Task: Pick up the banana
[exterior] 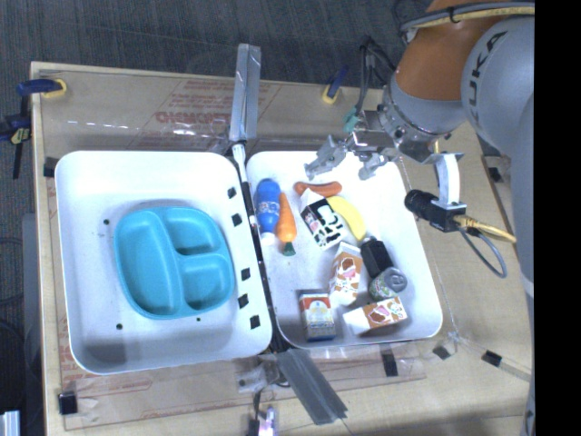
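The yellow banana (349,217) lies in the right bin (418,271), slanting from upper left to lower right, beside a black-and-white carton (320,222). My gripper (348,160) hangs over the bin's far part, above and just beyond the banana. Its two fingers (323,161) are spread apart with nothing between them. The grey arm with its orange band (436,57) comes in from the upper right.
The right bin also holds a blue bottle (267,203), a carrot (286,225), a red sausage (320,189), a dark can (381,263) and several small cartons (345,280). A blue divided tray (177,260) sits in the left bin (82,198).
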Controlling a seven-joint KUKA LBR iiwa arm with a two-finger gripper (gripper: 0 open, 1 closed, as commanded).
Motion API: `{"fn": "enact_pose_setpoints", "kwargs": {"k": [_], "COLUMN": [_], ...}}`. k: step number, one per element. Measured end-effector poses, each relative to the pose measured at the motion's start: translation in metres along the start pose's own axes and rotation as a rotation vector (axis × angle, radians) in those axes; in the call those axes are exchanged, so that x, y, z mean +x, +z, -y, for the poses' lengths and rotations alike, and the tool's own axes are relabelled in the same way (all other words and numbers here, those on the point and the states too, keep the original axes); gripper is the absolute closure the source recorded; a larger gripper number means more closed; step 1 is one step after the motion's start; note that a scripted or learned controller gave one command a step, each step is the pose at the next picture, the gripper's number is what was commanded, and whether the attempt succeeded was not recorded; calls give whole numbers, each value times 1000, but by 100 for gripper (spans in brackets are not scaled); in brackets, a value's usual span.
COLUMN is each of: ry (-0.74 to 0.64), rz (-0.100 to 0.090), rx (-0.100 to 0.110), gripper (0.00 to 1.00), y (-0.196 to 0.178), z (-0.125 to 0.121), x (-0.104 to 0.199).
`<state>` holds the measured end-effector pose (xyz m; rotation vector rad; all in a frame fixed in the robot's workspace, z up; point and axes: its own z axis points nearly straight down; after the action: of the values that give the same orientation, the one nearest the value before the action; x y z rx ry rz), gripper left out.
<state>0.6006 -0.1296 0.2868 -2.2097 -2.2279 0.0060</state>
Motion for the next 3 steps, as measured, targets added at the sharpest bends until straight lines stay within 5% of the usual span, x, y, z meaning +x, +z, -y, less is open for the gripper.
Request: {"fn": "enact_pose_setpoints", "kwargs": {"k": [1,2,3], "ry": [-186,-208,-325], "rz": [0,2,0], "rx": [-2,-1,-1], "gripper": [0,0,0], "y": [39,99,144], "z": [71,-11,-29], "x": [-22,-27,-21]}}
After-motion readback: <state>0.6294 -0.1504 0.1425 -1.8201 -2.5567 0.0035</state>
